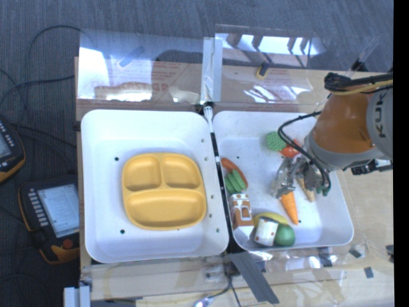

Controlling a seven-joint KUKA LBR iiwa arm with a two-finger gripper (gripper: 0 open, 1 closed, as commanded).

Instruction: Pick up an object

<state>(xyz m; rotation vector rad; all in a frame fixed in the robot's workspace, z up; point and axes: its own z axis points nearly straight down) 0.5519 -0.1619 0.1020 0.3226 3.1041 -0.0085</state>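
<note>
**Gripper hanging over the carrot in the right bin**

The right bin [332, 171] is holding the toys; the left bin [102, 139] is carrying a yellow tray [165, 190]. The gripper [295, 179] is hovering mid-bin. The carrot [290, 206] is lying just below it toward the front edge, long axis running front-to-back. Whether the gripper is parted or closed, I cannot tell.

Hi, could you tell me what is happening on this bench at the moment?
A grey KUKA arm with an orange band reaches in from the right, its gripper low in the right bin, among toy food. An orange carrot lies just below it, and a green piece sits above. Whether anything is gripped cannot be told. Toward the bin's front lie a small box, a can and a green ball. The left bin holds a yellow divided tray.
</note>
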